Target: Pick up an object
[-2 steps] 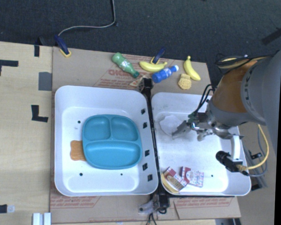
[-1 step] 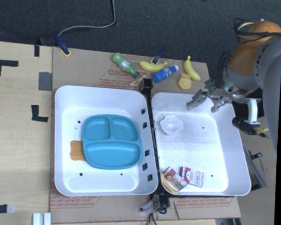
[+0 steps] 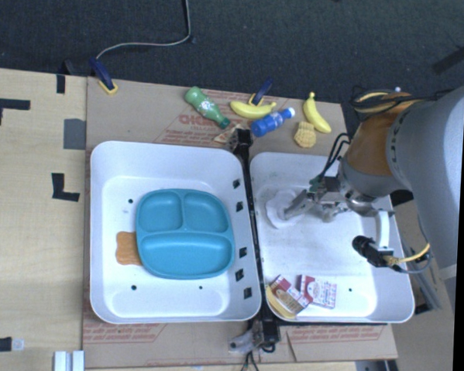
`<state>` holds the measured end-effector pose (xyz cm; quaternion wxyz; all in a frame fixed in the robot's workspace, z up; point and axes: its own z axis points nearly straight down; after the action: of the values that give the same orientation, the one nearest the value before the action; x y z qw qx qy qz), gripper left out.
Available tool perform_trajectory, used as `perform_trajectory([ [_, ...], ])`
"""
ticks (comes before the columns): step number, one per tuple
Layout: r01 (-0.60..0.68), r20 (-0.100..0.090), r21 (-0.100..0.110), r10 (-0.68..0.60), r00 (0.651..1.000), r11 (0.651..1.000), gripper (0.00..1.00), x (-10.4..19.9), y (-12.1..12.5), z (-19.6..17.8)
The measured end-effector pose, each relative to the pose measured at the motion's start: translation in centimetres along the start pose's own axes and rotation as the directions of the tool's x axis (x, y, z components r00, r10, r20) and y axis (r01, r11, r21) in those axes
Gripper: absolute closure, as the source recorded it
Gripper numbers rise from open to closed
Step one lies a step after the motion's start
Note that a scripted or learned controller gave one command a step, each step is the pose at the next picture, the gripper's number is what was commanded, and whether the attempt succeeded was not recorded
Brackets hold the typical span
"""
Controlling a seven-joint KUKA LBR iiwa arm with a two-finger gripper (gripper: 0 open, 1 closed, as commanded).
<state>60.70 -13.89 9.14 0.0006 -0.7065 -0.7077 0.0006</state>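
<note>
Camera view, looking down at a slant on the counter and its two white bins. The grey arm is seen entering from the right of the frame, and its end effector is lowered into the right bin, over the bin's upper left part. Whether the end effector is open or closed cannot be told, and nothing can be made out in its hold.

A pale, roundish object is seen just beside the end effector's tip, on the floor of the right bin; it is too faint against the white bin for an axis or heading to be read. Small packets are seen at the lower left corner of the same bin, with their long axis judged to run roughly left to right in the frame.

A miss is judged the main risk: the pale object could be nudged aside by the tip, since it lies flat and offers little edge.

In the left bin a blue divided plate is seen, with an orange piece at its left edge. Toy bananas and bottles are seen on the counter above the bins.
</note>
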Motion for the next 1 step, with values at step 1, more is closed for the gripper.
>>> perform_trajectory([
  [1, -0.002, 0.0, 0.0, 0.002, 1.0, 1.0, 0.0, 1.73, -7.89, -6.58],
])
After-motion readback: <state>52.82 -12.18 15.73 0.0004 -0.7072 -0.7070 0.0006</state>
